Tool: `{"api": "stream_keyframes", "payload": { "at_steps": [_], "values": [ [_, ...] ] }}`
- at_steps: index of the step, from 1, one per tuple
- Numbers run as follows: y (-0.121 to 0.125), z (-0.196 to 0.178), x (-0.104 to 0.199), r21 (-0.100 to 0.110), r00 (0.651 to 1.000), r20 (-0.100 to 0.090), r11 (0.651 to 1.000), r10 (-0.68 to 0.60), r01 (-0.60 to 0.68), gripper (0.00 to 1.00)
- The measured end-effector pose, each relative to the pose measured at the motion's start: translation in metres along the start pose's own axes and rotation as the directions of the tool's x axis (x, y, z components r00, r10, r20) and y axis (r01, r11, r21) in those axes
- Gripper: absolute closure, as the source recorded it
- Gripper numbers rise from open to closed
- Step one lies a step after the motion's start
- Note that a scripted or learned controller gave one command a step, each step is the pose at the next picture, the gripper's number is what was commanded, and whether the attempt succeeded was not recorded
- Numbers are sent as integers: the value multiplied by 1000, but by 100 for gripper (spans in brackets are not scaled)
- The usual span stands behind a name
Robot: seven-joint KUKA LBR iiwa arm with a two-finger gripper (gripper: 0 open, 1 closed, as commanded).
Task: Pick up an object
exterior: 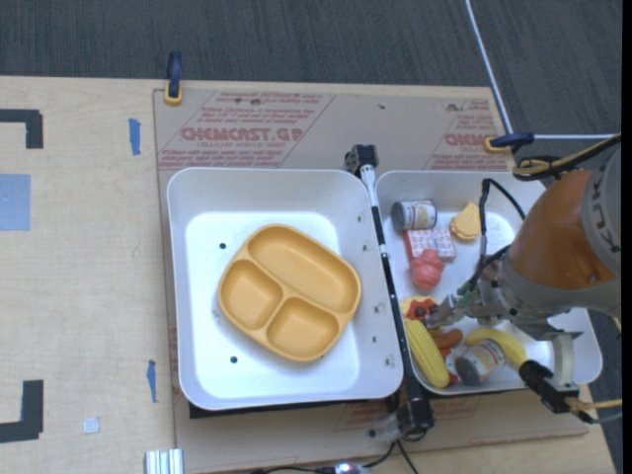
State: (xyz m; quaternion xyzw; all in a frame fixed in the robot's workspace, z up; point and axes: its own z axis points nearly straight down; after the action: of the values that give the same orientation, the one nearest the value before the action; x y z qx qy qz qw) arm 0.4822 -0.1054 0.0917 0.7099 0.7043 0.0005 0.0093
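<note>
Camera view shows the arm (568,235) reaching over the right bin (588,363), its fingers (456,309) low among the clutter there; whether they are open or closed on anything, I cannot tell. Just beside them lie a corn cob (425,352), a banana (499,343), and a small jar (476,363). A yellow divided plate (288,291) sits in the left bin (188,265).
</note>
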Motion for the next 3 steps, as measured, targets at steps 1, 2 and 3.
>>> {"api": "stream_keyframes", "payload": {
  "at_steps": [1, 2, 3],
  "values": [
    [0, -1, 2, -1, 1000, 5, 1000, 3, -3, 0],
    [0, 0, 2, -2, 1000, 4, 1000, 2, -2, 0],
    [0, -1, 2, -2, 1000, 5, 1000, 4, -4, 0]
  ]
}}
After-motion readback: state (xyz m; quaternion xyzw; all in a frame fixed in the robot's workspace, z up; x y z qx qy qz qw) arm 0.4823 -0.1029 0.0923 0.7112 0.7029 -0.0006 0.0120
